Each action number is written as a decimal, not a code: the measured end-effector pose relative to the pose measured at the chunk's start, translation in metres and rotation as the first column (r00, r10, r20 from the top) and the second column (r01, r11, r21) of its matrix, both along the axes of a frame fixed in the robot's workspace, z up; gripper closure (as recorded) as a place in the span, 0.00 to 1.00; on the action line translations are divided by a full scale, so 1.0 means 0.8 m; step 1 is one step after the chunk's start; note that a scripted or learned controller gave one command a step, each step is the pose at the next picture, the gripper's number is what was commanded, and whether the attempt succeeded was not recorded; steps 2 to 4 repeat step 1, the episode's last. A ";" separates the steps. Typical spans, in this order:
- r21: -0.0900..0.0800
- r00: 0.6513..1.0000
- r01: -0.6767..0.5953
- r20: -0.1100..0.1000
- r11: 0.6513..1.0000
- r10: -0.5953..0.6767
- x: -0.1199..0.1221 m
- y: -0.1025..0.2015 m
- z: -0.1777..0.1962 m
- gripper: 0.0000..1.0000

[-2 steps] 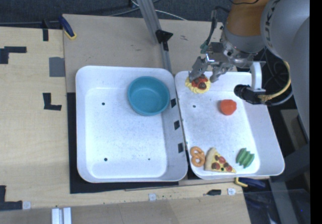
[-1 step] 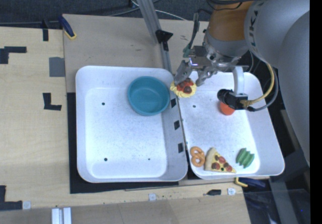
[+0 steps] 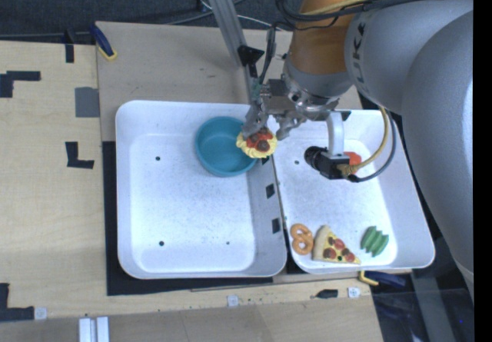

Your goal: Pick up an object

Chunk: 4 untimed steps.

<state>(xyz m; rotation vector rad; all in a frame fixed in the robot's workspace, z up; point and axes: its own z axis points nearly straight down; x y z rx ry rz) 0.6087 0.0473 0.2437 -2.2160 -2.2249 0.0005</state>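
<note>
A grey robot arm with an orange band reached in from the right over two shallow white bins set side by side on a worktop (image 3: 46, 179). Its gripper (image 3: 260, 133) hung above the seam between the bins, at the right edge of a blue bowl (image 3: 221, 147). The fingers were clenched on a small yellow and red toy food item (image 3: 257, 144), which looked lifted off the bin floor. Judged from this, the pick appeared mostly done; what remained was raising it clear and keeping hold.

Counted: the left bin (image 3: 184, 248) held one blue bowl. The right bin (image 3: 400, 240) held one pretzel (image 3: 300, 238), one pizza slice (image 3: 333, 246) and one green vegetable piece (image 3: 374, 240), all near its front edge.
</note>
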 end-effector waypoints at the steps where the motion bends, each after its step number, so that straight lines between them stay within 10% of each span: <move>1: 0.000 1.000 -0.001 0.001 1.000 0.001 -0.037 0.056 0.004 1.00; 4: 0.000 1.000 -0.001 0.001 1.000 0.001 -0.037 0.056 0.004 1.00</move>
